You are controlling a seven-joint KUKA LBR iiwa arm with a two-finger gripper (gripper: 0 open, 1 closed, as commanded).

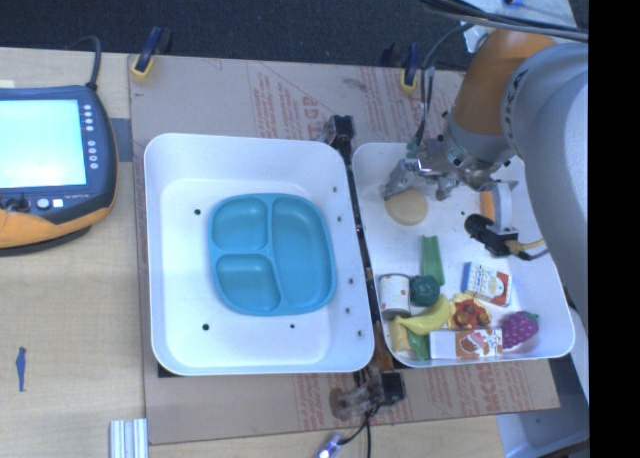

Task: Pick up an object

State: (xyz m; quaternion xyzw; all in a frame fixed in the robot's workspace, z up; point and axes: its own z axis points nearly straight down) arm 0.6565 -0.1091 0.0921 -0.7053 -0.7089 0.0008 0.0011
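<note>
A round, flat, tan piece shaped like a biscuit or bun is lying near the far left corner of the right-hand shallow white bin, just below the metal two-finger gripper, which is hanging directly over it at the end of the grey arm with the orange band. Whether the fingers are spread or closed I cannot tell, and nothing is visibly sitting between them, so the piece is counting as still loose on the bin floor. By my reading the arm is working through the approach step, lining up over a target, with the grasp itself not yet made. The next move is probably calling for a straight descent so the fingers straddle the round piece, then a closing and a lift; the bin wall close by is leaving little room on that side. Further toward the near end, a green stick, a small tin can, a yellow banana, a small printed carton and a purple grape cluster are crowding together, well apart from the gripper. In the left-hand white bin a blue divided plastic plate is resting alone.
</note>
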